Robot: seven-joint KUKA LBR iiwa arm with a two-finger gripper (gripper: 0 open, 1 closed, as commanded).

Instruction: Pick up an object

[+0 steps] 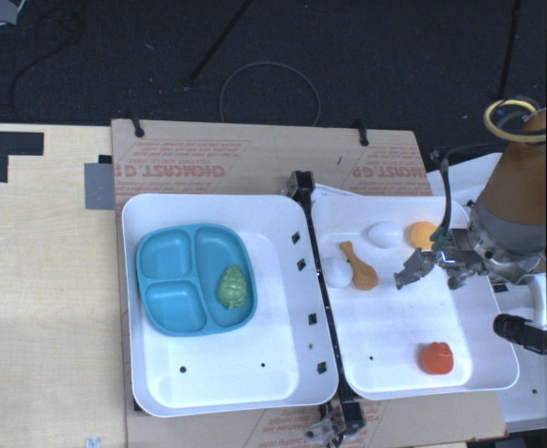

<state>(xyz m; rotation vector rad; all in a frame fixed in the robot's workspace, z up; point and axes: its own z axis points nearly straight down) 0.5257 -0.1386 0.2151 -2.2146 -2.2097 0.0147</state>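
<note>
Two white bins sit side by side on the table [49, 278]. Over the right bin [395, 325], the claw [421, 267] hangs spread and holding nothing, a wooden spoon [358, 266] at its nine o'clock.

Robotics lab: 2 white bins [283, 381], cabled arm [516, 194].

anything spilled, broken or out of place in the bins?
Nothing stands out. Left bin: blue tray flat, green item in its right compartment. Right bin: spoon, white egg, orange ball and red item lie loose, intact. Gripper sits beside the spoon.
</note>
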